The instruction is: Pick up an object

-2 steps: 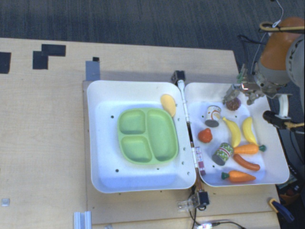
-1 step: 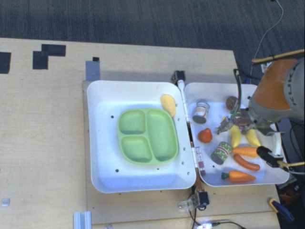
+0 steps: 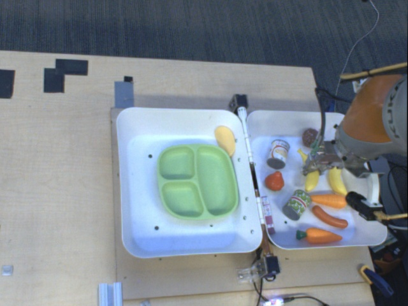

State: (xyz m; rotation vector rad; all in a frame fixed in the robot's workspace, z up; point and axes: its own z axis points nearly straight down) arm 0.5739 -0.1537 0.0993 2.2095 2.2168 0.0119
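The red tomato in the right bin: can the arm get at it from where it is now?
Probably yes. The tomato lies apart from the cans, with open space above it, and the pincer hangs just to its right in the same bin.

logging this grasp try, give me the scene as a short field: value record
left bin: white bin holding a green divided plate and a yellow lemon-like piece at its right rim
right bin: white bin with toy food: two cans, a tomato, bananas, two carrots, a sausage
pincer: pincer low over the right bin, by a banana
grasp: cannot tell
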